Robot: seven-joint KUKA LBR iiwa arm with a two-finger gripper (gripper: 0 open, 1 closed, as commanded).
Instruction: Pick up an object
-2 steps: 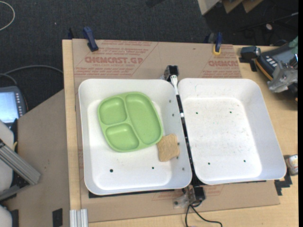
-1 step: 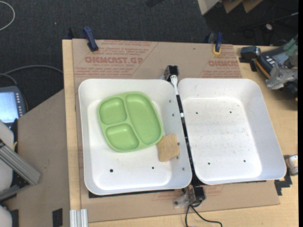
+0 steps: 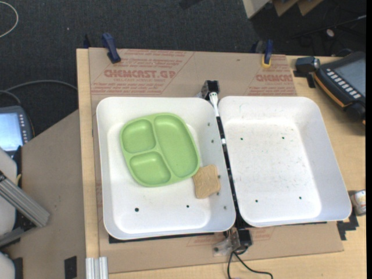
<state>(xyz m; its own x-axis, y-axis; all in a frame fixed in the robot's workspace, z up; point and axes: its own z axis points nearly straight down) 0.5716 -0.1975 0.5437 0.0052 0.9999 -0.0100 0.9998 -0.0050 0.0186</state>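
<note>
A green divided plate [image 3: 160, 150] lies in the left bin [image 3: 116, 214], and a tan sponge-like piece [image 3: 206, 182] touches the plate's lower right edge. The right bin [image 3: 325, 156] sits beside the plate's bin.

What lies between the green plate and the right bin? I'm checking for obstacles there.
In the camera view, a tan sponge sits beside the green plate, then the left bin's rim and the black divider strip before the right bin.
</note>
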